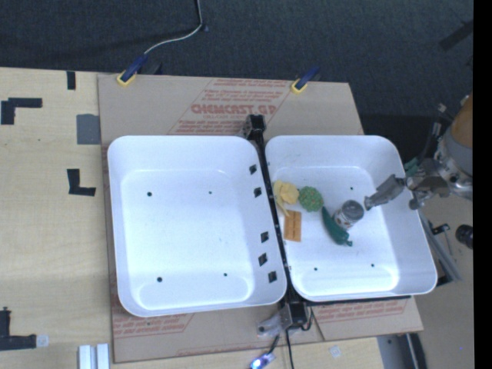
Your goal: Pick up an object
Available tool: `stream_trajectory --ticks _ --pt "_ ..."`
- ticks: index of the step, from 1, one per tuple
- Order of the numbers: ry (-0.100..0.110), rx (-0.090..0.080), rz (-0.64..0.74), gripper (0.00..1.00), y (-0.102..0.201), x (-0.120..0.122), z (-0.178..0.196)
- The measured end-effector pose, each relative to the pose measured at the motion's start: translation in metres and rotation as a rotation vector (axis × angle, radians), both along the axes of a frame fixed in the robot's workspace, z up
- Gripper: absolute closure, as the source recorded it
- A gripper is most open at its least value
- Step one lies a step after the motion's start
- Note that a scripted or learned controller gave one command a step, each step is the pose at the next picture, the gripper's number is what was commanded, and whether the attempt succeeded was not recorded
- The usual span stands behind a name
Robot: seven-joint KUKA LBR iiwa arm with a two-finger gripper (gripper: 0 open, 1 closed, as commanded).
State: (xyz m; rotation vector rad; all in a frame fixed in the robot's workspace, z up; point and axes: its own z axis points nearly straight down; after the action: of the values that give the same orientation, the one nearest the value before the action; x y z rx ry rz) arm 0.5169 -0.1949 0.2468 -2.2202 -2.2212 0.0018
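**Arm waits at the bin's edge, nothing picked yet**

The picking step is just starting. No toy is lifted. All the small things lie in the right bin [384,279], near its left wall.

A yellow lump [285,192] sits close to the wall between the bins. Just at its 3 o'clock is a green bushy toy [310,198], like a bit of broccoli. At 6 o'clock from the yellow lump lies a flat orange card [293,226]. Farther toward 3 o'clock is a long dark green thing [336,227], lying at a slant. A small round grey piece [350,211] sits at its upper end, touching it or on top of it. I cannot tell which.

The gripper [419,184] is at 3 o'clock of the bin, over its right rim. The arm [461,156] comes in from the right, low and nearly flat. A grey finger-like bar [384,192] points toward 8 o'clock, at the grey piece. I cannot tell if the fingers are spread or closed. Nothing sits between them.

I think the next move is to reach in toward 9 o'clock, come down over one toy, and close on it. The grey piece and the dark green thing are nearest. They are small and close together, so the aim must be good.
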Motion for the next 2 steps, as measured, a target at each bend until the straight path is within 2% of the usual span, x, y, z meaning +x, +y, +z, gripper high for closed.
stream_trajectory --ticks 1,2 --pt "-0.009 -0.001 0.007 0.00 0.0419 0.0368 0.0662" --pt "-0.002 0.000 0.003 1.00 0.0399 0.0347 0.0719"
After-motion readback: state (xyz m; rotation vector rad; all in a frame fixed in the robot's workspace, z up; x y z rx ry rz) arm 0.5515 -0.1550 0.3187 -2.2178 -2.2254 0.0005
